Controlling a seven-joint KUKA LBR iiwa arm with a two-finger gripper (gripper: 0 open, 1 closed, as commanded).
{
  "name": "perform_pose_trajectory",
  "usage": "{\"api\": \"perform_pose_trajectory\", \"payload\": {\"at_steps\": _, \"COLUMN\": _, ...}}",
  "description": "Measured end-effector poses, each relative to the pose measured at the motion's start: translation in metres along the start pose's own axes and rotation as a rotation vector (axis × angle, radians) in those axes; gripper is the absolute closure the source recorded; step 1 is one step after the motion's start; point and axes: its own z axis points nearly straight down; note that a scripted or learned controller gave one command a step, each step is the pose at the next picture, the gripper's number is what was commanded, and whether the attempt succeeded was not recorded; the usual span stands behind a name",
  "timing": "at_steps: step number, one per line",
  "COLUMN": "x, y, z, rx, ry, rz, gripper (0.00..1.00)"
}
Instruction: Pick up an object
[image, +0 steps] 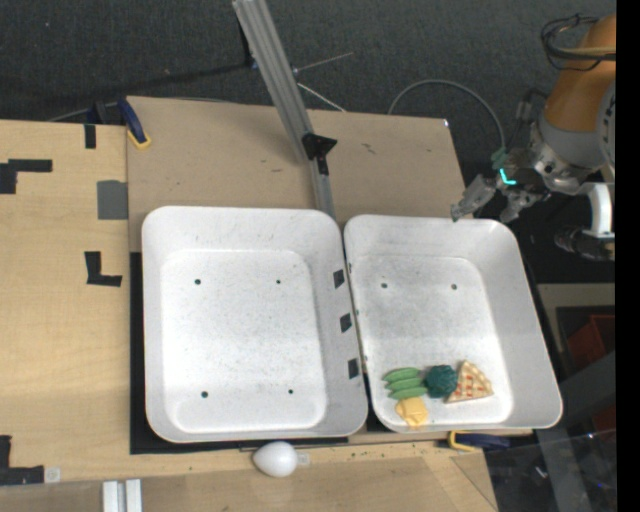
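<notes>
A small cluster of toy food lies at the near end of the right bin (440, 240): a green pea pod (404, 379), a dark green broccoli piece (439, 379), a pizza slice (469, 383) and a yellow piece (411, 409). My gripper (487, 202) hangs above the far right corner of that bin, far from the cluster. Its fingers stand apart with nothing between them.
The left bin (240, 225) sits beside the right one. A white egg-shaped object (275, 459) lies on the bench in front of the left bin. A grey metal pole (290, 100) slants over the back of the bench.
</notes>
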Motion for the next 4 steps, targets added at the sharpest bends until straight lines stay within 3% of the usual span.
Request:
{"api": "perform_pose_trajectory", "payload": {"at_steps": 2, "x": -0.004, "y": 0.010, "z": 0.117, "rx": 0.015, "ry": 0.003, "rz": 0.002, "gripper": 0.00}}
{"api": "perform_pose_trajectory", "payload": {"at_steps": 3, "x": -0.003, "y": 0.008, "z": 0.133, "rx": 0.023, "ry": 0.008, "rz": 0.003, "gripper": 0.00}}
{"api": "perform_pose_trajectory", "payload": {"at_steps": 4, "x": -0.002, "y": 0.007, "z": 0.124, "rx": 0.024, "ry": 0.007, "rz": 0.002, "gripper": 1.00}}
